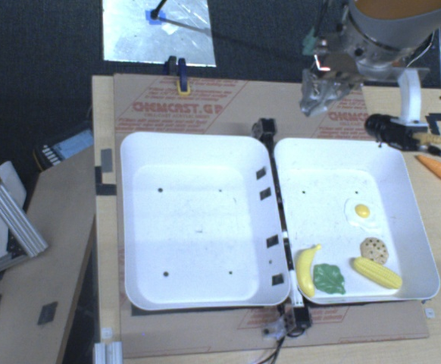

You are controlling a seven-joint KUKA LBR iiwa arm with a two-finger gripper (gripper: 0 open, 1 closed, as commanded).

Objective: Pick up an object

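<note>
On the left we see a white bin point(194, 218), bare but for small dark dots. The right bin point(334, 180) holds the objects, all gathered toward its near edge: a banana point(306, 270) against the left wall, a green leaf point(329, 279) touching it, a fried egg point(361, 211) farther back, a cookie point(373, 249) below the egg, and a corn cob point(377, 273) beside the cookie. At upper right the arm point(398, 10) hangs over the bench, its gripper point(320, 97) pointing down just beyond the right bin's far rim — above cardboard, well apart from the objects. We cannot tell how it is set; nothing is visibly held.
</note>
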